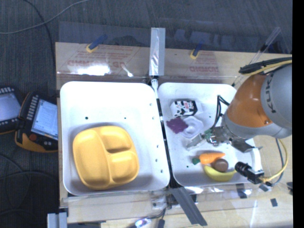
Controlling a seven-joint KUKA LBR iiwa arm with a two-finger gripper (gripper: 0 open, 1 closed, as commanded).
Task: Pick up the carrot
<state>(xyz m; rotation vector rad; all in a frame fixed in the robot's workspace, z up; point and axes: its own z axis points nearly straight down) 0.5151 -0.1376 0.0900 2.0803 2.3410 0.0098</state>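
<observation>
Looking down on the bench, there are two white bins side by side, and the action is all in the right bin (176,175). The carrot (211,158), orange with a small green end pointing left, lies on its side near the front of that bin, resting right against the top of a yellow banana (217,174), with a round brown item (220,165) tucked between the two. The gripper (205,137) hangs just above and behind the carrot, close to it but not on it, and nothing is visible between its fingers; from this slanted angle the metal parts blur together, so how wide it stands cannot be told. The arm (259,106), grey with its orange band, comes in from the right and covers the bin's far right corner. Further back in the same bin sit a black-and-white carton (183,108), a purple object (176,125) and a crumpled whitish piece (194,125) just beside the gripper. Over in the left bin (85,96), a yellow sectioned tray (105,156) lies alone, well apart from everything else.
</observation>
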